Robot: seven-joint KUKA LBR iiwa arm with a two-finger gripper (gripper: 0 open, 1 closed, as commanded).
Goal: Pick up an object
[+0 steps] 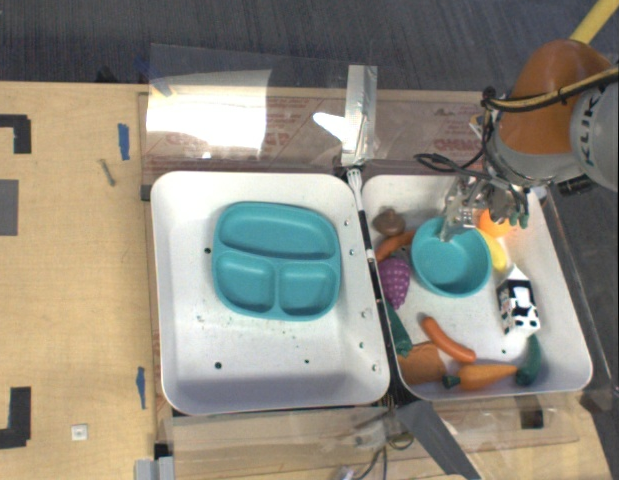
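Camera view takes in the pale wooden worktop carrying two shallow white plastic bins. The left bin holds a teal three-compartment plastic plate, likely parked there as a drop spot. The right bin holds the toys, crowded around a round teal plastic bowl, my landmark. The gripper hangs over the bowl's upper rim; whether it is clenched or released I cannot tell, and nothing shows between its tips. Judging by that position, the bowl is the likely pick: smooth, thin-walled, with an open rim to pinch. Left of the bowl lies a purple grape cluster, below it an orange sausage-shaped toy, to its right a black-and-white cow figure.
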